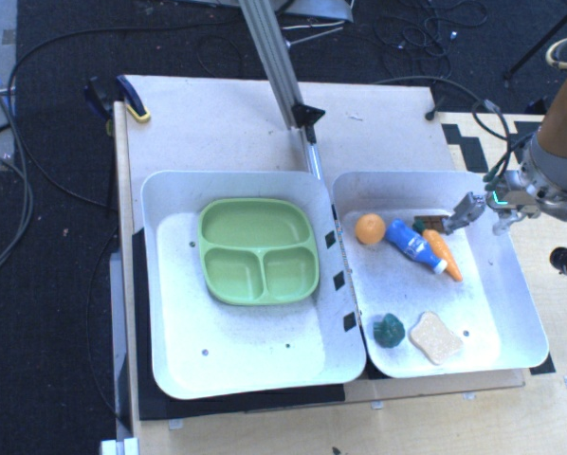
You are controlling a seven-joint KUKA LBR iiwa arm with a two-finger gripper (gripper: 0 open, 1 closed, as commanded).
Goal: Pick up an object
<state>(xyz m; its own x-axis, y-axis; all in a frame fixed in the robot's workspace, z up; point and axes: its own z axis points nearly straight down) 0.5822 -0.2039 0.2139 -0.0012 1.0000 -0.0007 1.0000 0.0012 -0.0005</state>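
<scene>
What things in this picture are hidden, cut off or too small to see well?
- Arm: cut off by the camera view's right edge.
- Gripper: too small and blurred to judge.
- Dark object behind the blue bottle and carrot: partly hidden by them, identity unclear.
- Teal item: too small to identify.

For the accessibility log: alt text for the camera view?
A gripper hovers over the right bin, near an orange ball, blue bottle, carrot, green item and bread slice. The left bin holds a green divided plate.
</scene>
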